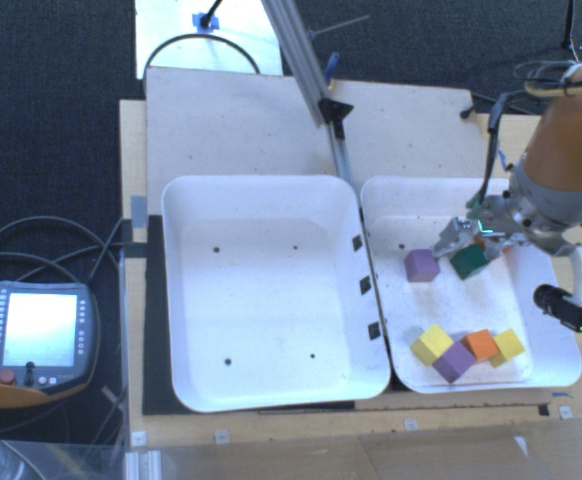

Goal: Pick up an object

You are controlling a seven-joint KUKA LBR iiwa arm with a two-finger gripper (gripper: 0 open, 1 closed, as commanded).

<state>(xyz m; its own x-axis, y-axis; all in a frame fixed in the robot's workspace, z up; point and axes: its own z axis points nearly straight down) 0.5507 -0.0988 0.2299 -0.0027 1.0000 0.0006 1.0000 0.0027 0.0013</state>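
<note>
Two shallow white plastic bins sit side by side on the wooden bench [271,118]. The left bin [186,298] has nothing drawn on here but its floor. In the right bin [561,363], a small purple cube [422,265] lies near the middle, with a dark green block [468,261] just to its right, under the metal two-finger gripper [474,236]. Four small blocks huddle near the front: a yellow cube [433,344], a purple cube [454,360], an orange cube [482,344] and another yellow cube [508,346]. A grey handheld screen controller [33,343] lies left of the bench.

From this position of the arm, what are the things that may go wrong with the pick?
The claw sits over the green block, whose grip looks partial; it may slip out on lifting. The purple cube lies close beside, so a finger might knock it away. The green block looks tilted, which makes a clean hold less sure.
</note>
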